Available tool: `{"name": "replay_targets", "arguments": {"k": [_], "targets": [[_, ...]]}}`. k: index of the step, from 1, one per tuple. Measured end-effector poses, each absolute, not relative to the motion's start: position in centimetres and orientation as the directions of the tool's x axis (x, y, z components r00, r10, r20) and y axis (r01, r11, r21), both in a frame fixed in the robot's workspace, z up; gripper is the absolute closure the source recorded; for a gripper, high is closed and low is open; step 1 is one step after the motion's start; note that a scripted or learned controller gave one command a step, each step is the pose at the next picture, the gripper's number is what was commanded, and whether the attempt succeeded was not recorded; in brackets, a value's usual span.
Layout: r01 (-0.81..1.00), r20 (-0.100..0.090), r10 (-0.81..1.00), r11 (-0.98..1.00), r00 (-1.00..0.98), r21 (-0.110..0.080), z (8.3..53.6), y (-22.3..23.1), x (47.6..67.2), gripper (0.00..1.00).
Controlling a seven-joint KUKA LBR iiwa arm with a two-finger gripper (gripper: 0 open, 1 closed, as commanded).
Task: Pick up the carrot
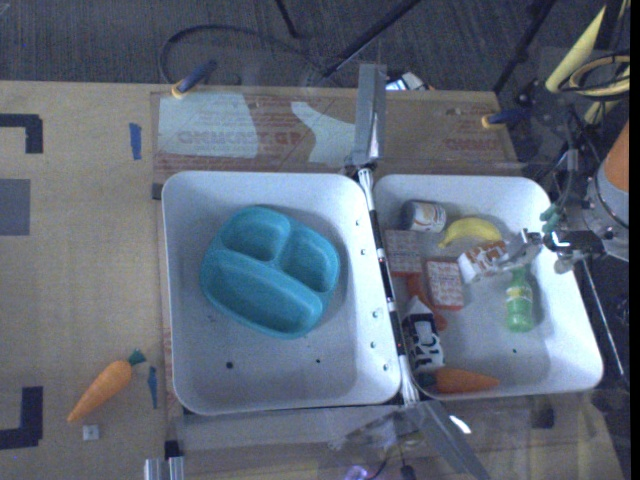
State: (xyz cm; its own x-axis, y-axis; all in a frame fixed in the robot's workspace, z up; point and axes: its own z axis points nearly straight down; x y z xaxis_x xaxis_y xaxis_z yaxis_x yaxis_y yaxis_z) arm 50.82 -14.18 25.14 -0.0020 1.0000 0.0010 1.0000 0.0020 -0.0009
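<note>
Blue divided plate (270,270) in left bin (190,368), banana (472,231), can (424,215), green bottle (518,302) in right bin (575,363)

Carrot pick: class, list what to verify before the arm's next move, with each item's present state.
1. Target found: ok, bin carrot lies at the right bin's near edge.
2. Carrot uncovered: ok; a carton sits close beside it.
3. Gripper over the carrot: not ok, it is near the green bottle.
4. Single target: not ok, bench carrot lies outside the bins.
</note>
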Motion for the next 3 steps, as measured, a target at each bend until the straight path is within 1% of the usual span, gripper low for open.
{"name": "replay_targets", "arguments": {"k": [1, 2, 3], "targets": [[1.0, 0.001, 1.0, 0.003, -0.003, 0.001, 26.1, -14.2, 50.9, 1.0], [1.0, 0.001, 1.0, 0.002, -0.002, 0.001, 26.1, -14.2, 50.9, 0.0], [0.983, 0.001, 0.983, 0.185, -0.185, -0.001, 17.1, -14.2, 49.8, 0.0]]}}
